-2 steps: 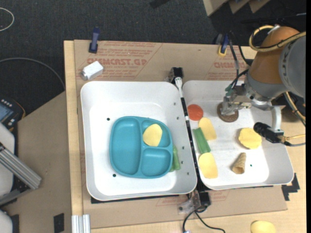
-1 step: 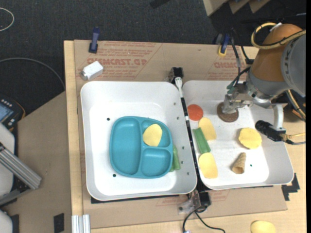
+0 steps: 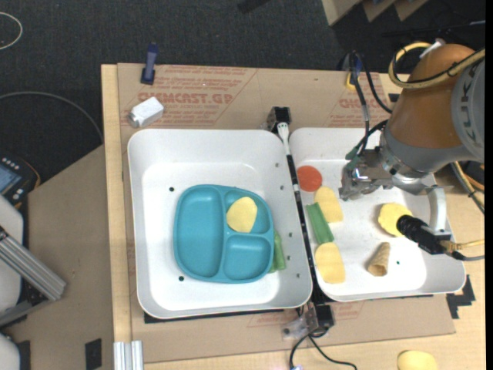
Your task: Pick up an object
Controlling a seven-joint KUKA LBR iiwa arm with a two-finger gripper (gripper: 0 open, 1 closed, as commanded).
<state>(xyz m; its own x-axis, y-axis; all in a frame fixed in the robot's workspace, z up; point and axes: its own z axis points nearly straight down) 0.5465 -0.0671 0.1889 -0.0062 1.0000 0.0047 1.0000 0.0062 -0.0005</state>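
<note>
Yellow oval piece (image 3: 242, 214) lies in the upper right compartment of a blue divided plate (image 3: 202, 237), which sits in the left bin (image 3: 146, 206) on the desk (image 3: 200, 99). A green piece (image 3: 278, 251) rests against the plate's right edge. In the right bin (image 3: 439, 284), from its left wall: a red disc (image 3: 310, 178) near the far corner; a green strip (image 3: 318, 222) running down the left wall; an upper yellow block (image 3: 329, 205) touching the strip; a lower yellow block (image 3: 330, 263) just below the strip's end; a brown cone (image 3: 377, 260) near the front; a yellow lump (image 3: 389, 218) right of centre. The tool (image 3: 354, 183) hangs over the bin's far half, between red disc and yellow lump, just above the upper yellow block. Whether it is apart or together cannot be told, and nothing is seen gripped.
</note>
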